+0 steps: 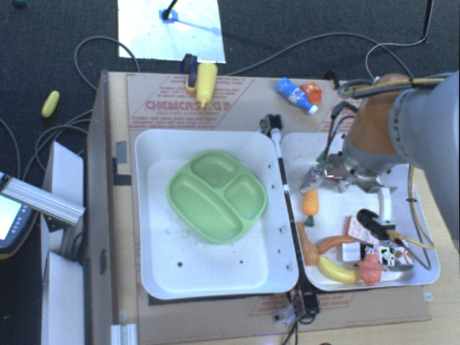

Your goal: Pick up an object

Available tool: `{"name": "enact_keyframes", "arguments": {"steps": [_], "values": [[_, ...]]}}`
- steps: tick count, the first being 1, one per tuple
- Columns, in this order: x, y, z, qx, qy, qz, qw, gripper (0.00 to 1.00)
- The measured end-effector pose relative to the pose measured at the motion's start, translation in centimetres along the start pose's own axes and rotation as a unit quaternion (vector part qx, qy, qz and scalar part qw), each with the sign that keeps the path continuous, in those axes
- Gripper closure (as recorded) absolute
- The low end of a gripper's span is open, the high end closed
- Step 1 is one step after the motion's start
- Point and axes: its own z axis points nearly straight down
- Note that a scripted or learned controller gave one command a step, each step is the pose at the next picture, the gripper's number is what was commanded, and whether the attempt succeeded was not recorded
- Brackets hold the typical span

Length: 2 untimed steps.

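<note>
Carrot point(310, 202) lies at the left side of your right bin point(424, 268), just below the end effector point(325, 172). To its left, the left bin point(154, 264) holds a green divided plate point(217, 195). Rightward, a banana point(336, 269) and other toys crowd the right bin's near corner. You cannot tell how the end effector stands, though nothing shows in its grip.
</note>
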Motion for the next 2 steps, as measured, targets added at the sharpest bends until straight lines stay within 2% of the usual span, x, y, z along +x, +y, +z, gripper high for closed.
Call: {"name": "enact_keyframes", "arguments": {"steps": [1,2], "values": [[1.16,-2.3,0.06,0.001,0.0,0.001,1.0,0.0],[1.14,-1.97,0.03,0.001,0.0,0.001,1.0,0.0]]}}
